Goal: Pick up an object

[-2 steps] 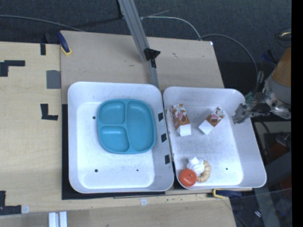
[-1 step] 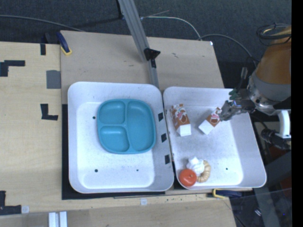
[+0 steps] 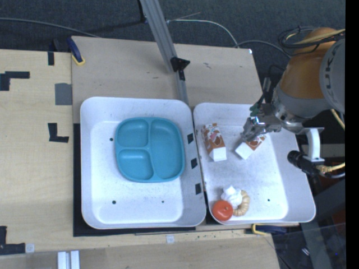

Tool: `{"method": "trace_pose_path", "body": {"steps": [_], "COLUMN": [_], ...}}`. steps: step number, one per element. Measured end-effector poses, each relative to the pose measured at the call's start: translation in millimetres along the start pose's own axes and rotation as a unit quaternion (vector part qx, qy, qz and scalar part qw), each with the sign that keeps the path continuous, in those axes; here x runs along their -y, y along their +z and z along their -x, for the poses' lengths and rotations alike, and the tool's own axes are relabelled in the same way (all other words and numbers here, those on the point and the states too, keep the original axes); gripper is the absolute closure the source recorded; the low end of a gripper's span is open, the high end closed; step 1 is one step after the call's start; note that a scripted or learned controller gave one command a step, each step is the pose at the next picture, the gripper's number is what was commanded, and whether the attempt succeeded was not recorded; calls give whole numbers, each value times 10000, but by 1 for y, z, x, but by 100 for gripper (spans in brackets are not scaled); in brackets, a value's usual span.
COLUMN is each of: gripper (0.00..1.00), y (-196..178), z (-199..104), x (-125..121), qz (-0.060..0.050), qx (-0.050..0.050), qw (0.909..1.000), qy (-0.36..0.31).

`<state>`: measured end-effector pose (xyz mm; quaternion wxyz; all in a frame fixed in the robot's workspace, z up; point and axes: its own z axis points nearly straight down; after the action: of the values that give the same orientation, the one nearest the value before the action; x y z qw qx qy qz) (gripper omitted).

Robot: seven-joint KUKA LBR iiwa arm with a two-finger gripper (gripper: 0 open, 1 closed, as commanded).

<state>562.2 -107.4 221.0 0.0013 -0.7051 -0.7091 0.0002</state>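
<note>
The gripper (image 3: 253, 132) sits low over the right bin (image 3: 280, 206), right at a small carton (image 3: 250, 145) with a white body and a reddish printed end, which lies tilted on the bin floor near the far right part of the bin. Whether the jaws are wide, narrow or closed on the carton cannot be told from this angle, since the wrist hides the tips. The carton looks light and fairly stiff, with flat cardboard faces that should take a pinch across its narrow sides; its smooth print could slip if caught by a corner. A second, similar carton (image 3: 214, 142) lies just to its left, near the wall between the bins, apart from the first. At the near edge of the same bin a red ball (image 3: 222, 210) touches a white and tan toy (image 3: 238, 199). The left bin (image 3: 98, 167) holds a blue divided plate (image 3: 150, 149). The bin floor is smooth white plastic, and the bench (image 3: 123, 66) around is pale wood.
</note>
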Motion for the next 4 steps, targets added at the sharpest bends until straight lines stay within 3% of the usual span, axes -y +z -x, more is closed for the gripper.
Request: {"method": "trace_pose_path", "body": {"steps": [1,3,4], "gripper": [100,100,100], "y": [-5,11,-10], "z": [-49,-151,-203], "x": [-18,-32,-40], "qz": [8,-2,13], "qx": [-2,-1,-4], "qw": [10000,10000,10000], "qy": [-6,-6,-8]}}
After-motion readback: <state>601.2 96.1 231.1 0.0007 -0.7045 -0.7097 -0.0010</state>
